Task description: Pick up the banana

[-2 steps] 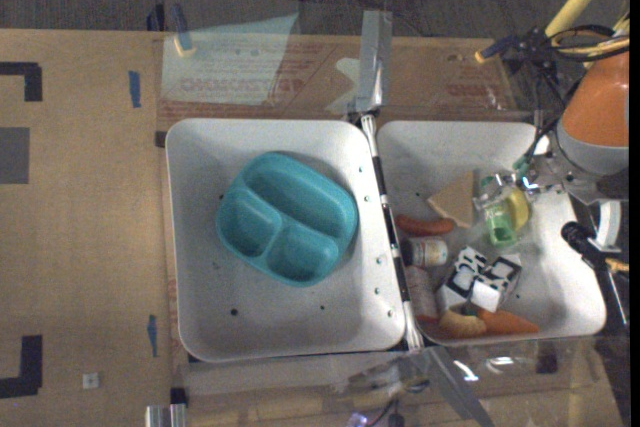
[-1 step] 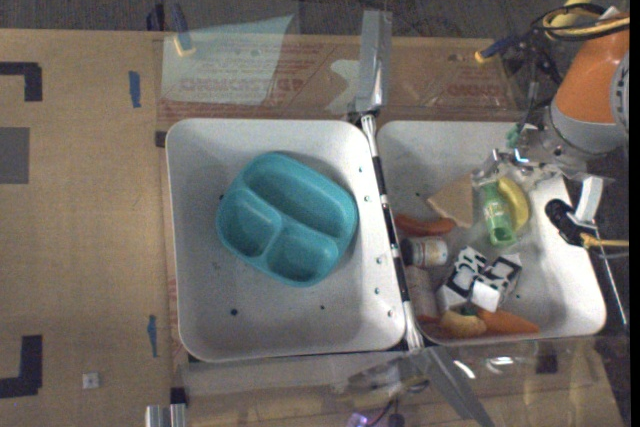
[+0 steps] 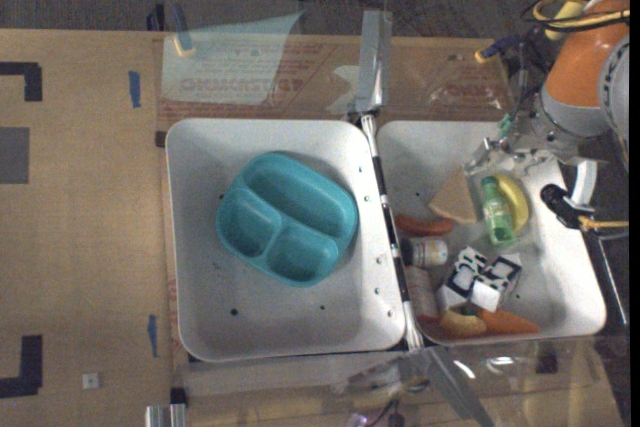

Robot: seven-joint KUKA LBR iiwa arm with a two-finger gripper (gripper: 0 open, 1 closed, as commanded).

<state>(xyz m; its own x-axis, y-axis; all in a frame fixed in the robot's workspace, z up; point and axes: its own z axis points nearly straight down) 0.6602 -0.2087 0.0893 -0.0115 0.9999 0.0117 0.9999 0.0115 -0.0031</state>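
The yellow banana [image 3: 516,201] lies in the right bin [image 3: 575,300], toward its upper right part, pressed against a green bottle [image 3: 494,211] on its left. My gripper [image 3: 508,158] hangs just above the banana's far end and the bottle's top, at the end of the grey arm with its orange band [image 3: 585,65] coming in from the upper right. Nothing is visibly lifted; the banana rests on the bin floor.
A tan wedge [image 3: 455,200], an orange carrot-like piece [image 3: 424,225], a small jar [image 3: 430,253], black-and-white cubes [image 3: 482,277] and another carrot [image 3: 507,321] crowd the right bin. The left bin [image 3: 200,305] holds a teal divided plate [image 3: 287,216].
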